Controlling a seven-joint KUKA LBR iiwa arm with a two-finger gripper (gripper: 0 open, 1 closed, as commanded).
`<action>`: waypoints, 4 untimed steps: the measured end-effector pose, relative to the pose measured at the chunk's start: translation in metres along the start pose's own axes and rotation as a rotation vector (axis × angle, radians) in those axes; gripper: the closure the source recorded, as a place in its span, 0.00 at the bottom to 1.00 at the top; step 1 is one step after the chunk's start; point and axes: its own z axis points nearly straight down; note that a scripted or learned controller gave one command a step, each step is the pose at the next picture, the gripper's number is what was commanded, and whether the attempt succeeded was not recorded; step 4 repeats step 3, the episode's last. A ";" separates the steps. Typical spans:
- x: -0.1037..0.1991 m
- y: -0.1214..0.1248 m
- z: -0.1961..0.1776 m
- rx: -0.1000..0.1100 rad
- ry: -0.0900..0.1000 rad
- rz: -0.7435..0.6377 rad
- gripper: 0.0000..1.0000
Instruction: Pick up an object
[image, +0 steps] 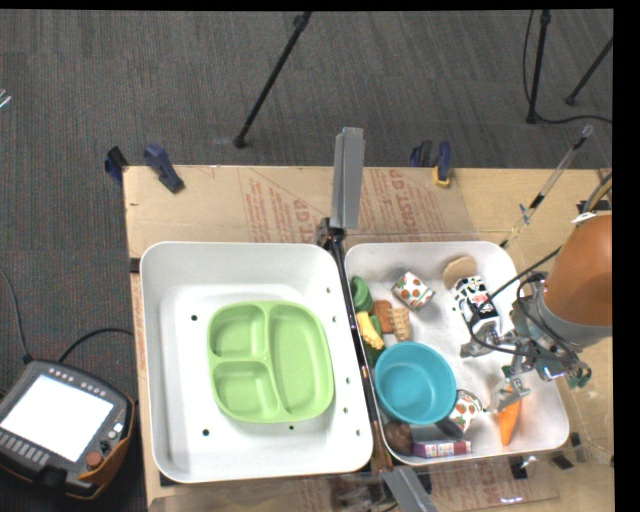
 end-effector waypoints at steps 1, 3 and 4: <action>-0.085 -0.006 -0.001 -0.003 -0.007 0.060 0.00; -0.083 0.106 -0.002 -0.002 -0.006 0.078 0.00; -0.083 0.106 -0.002 -0.002 -0.006 0.078 0.00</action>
